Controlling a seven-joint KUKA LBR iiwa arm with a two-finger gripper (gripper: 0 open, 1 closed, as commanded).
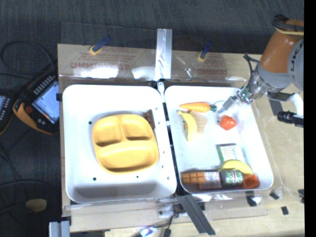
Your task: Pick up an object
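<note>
Two bins [69, 147], one tray [126, 142] (yellow), one carrot [195, 106].

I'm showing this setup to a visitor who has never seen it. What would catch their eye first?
Most likely the big yellow divided tray that takes up much of the left bin. Next, the bright toy food scattered in the right bin: a carrot, a banana and a red tomato. The gripper hangs just above that tomato, reaching in from the right.

A handheld control pendant [42, 104], screen lit, lies left of the bench; cables [15, 51] curl around it, perhaps attached.
</note>
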